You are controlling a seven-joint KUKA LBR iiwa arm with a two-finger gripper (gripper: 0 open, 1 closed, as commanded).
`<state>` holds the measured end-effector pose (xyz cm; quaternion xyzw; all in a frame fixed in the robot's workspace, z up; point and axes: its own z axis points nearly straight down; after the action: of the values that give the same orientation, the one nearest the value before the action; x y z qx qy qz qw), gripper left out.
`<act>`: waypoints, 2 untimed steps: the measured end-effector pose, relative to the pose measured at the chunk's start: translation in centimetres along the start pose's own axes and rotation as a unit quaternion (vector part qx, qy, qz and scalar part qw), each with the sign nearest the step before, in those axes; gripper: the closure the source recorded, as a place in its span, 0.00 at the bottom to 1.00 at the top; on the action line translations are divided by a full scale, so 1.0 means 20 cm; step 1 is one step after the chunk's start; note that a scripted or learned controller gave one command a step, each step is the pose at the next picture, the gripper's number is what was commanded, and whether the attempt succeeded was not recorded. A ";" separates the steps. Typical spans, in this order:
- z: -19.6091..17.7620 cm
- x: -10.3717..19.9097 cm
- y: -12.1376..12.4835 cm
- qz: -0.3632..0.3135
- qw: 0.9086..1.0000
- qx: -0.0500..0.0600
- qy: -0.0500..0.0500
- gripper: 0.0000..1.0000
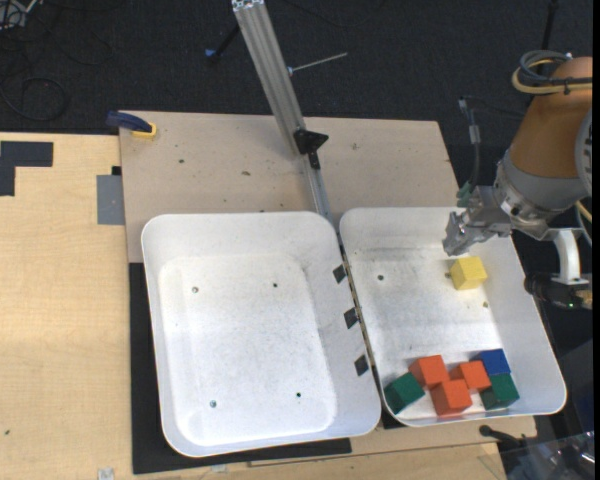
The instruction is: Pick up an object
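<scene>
A dark floor fills the top of the frame, and below it a light wooden bench carries a brown board on which two shallow white bins sit side by side. The left bin occupies the centre of the frame; the right bin lies touching it along a shared edge marked by small black clips. A slanted aluminium rail rises from the board toward the top centre. The arm, grey with an orange section, enters from the right edge, and its gripper hangs over the upper right part of the right bin; whether it is open or closed cannot be told from this view, and nothing is seen in its grasp. A yellow block lies on the bin floor just below the gripper, apart from it. At the lower right of the same bin a cluster of blocks rests together: three orange blocks, two green blocks and one blue block, well apart from the yellow one. A blue and yellow clamp sits at the board's upper left corner.
</scene>
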<state>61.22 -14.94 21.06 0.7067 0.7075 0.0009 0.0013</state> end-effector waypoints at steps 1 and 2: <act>-0.06 0.23 -0.02 -0.001 1.000 0.003 0.002 1.00; -0.01 0.50 -0.05 -0.001 1.000 0.004 0.002 1.00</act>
<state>60.21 -4.92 21.30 0.7057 0.7085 -0.0009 -0.0027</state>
